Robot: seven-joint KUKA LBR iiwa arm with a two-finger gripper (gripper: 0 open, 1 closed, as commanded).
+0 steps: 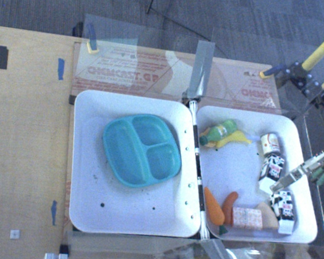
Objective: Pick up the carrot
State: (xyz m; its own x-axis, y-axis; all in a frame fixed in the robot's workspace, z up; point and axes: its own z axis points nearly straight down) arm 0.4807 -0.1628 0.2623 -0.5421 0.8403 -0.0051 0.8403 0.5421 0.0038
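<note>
Grey two-finger gripper (297, 174), its state impossible to tell, hangs over the right white bin (256, 116), behind which cardboard reads roughly "OHMCAST", while the tapered orange carrot (213, 205) lies near the bin's front left corner, long axis diagonal, pointing front-right.

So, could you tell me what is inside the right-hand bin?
The right bin holds the carrot by its left wall, a reddish sausage-like piece, a banana, a green bottle, a can and small cartons. Anything beneath these is covered.
</note>
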